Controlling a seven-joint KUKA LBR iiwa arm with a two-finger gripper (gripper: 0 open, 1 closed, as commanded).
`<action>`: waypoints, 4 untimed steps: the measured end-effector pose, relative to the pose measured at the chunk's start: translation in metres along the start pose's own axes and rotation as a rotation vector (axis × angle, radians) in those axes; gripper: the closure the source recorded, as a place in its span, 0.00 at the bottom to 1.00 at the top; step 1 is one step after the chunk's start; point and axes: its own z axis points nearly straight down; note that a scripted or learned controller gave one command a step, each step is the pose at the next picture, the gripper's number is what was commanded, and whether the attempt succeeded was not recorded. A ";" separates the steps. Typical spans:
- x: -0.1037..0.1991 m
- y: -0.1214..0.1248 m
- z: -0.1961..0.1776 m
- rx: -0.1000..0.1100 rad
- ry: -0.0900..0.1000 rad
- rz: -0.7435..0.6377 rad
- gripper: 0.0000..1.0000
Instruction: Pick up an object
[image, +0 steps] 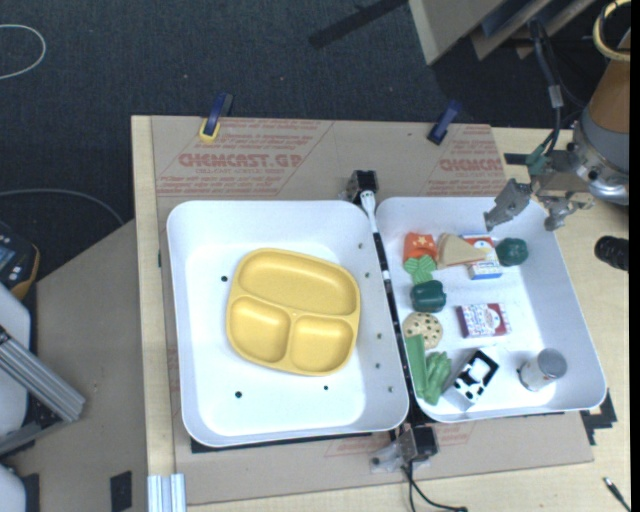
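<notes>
Gripper (530, 203): at the right bin's (580, 330) far edge, jaws apart, nothing between them. Nearest item: green round piece (512, 251), just nearward of the jaws, beside the sandwich wedge (462, 249). Compact shape, no evident long axis.

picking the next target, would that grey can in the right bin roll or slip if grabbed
The grey can looks like a small, smooth cylinder, so it may slip. It seems tipped on the right bin floor, so a push could roll it. Probably light.
</notes>
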 end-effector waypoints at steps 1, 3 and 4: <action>0.000 0.002 -0.006 -0.011 -0.002 -0.002 0.00; 0.004 -0.004 0.101 -0.006 0.000 -0.002 0.00; 0.009 -0.001 0.145 -0.006 0.000 -0.003 0.00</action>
